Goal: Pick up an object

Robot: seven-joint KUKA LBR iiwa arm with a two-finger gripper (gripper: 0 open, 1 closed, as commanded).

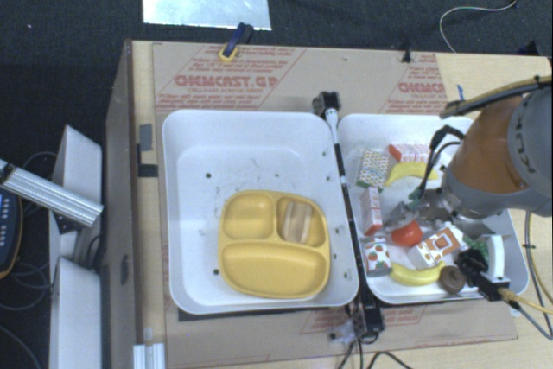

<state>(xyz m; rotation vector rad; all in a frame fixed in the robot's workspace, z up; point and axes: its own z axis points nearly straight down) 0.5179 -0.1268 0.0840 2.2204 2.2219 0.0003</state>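
The right bin holds several small things. At its back lie a patterned box, a red and white packet and a yellow banana. Nearer the front are a red and white carton, a red rounded piece, a carton with a strawberry picture, an orange and white carton, a second banana and a brown round piece. My gripper is low in this bin, just above the red piece, with the orange-banded arm behind it.
The left bin contains a yellow divided plate with a pale piece in one compartment. A ridge separates the two bins. Cardboard lies under the bins at the back.
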